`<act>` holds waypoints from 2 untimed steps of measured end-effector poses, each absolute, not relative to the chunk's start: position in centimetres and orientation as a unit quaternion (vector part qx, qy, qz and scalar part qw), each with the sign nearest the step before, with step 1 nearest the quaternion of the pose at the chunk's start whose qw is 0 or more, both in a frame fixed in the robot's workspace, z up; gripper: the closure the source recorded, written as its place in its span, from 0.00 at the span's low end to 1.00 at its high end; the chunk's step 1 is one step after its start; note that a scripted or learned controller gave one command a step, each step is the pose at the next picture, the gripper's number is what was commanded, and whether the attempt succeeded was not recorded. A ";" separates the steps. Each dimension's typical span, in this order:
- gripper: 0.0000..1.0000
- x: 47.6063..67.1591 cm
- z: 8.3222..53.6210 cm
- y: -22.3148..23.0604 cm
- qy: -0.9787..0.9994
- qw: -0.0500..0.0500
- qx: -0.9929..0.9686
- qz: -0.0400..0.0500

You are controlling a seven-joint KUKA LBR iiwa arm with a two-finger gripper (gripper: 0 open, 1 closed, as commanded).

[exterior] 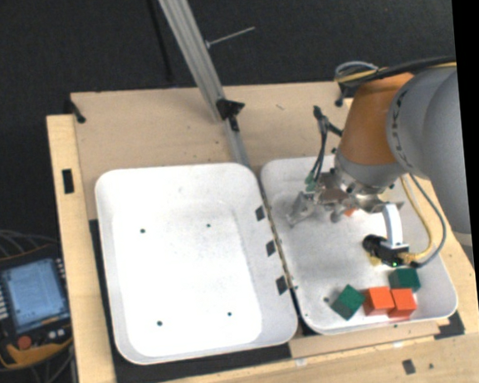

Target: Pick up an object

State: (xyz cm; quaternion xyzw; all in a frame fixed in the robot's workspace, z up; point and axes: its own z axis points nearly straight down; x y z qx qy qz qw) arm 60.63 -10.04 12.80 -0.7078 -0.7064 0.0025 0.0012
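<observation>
Blocks (380, 297) — green, orange — in right bin (312, 255), left bin (187, 258) beside

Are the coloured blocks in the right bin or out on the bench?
In. The green blocks and orange blocks lie inside the right bin, along its near edge.

Four small blocks lay in the near corner of the right bin (318, 325) — a dark green block (346, 301), tilted, toward the bin's middle; two orange blocks (379, 299) (403, 301) side by side, touching; and a second green block (405, 279) just behind the right-hand orange one.
</observation>
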 end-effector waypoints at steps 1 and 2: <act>1.00 60.9 14.3 -10.0 -0.704 -0.001 -0.710 -0.001; 1.00 60.9 19.6 -9.1 -0.708 -0.003 -0.706 -0.002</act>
